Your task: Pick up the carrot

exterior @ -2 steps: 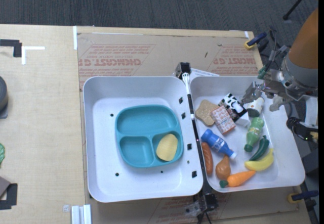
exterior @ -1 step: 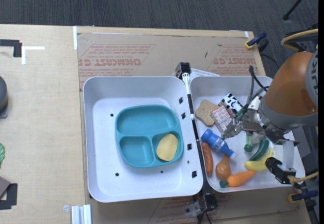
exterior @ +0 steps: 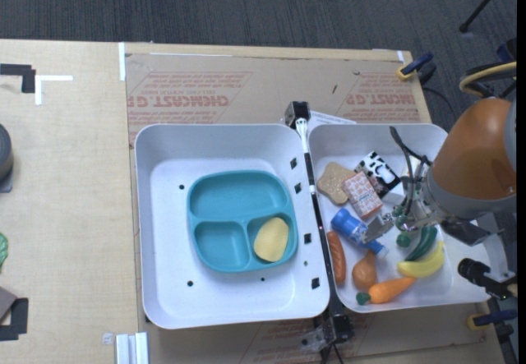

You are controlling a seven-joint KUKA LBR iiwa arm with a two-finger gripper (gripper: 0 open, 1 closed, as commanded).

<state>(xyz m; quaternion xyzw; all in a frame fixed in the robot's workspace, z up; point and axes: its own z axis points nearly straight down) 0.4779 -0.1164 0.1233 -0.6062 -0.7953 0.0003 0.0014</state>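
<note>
The small orange carrot (exterior: pixel 389 290) lies at the front edge of the right white bin (exterior: pixel 411 137), just below a yellow banana (exterior: pixel 422 263). The jaws (exterior: pixel 408 221) hang above the bin's middle, beside a blue bottle (exterior: pixel 353 228); their spread I cannot tell.

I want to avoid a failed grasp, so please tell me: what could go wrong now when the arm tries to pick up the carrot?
1. The carrot lies at the right bin's near wall, touching the banana and an orange-brown piece; the fingers may catch a neighbour or the wall.
2. The gripper hangs over the green item and banana, not the carrot, so closing here would probably take the wrong item.
</note>
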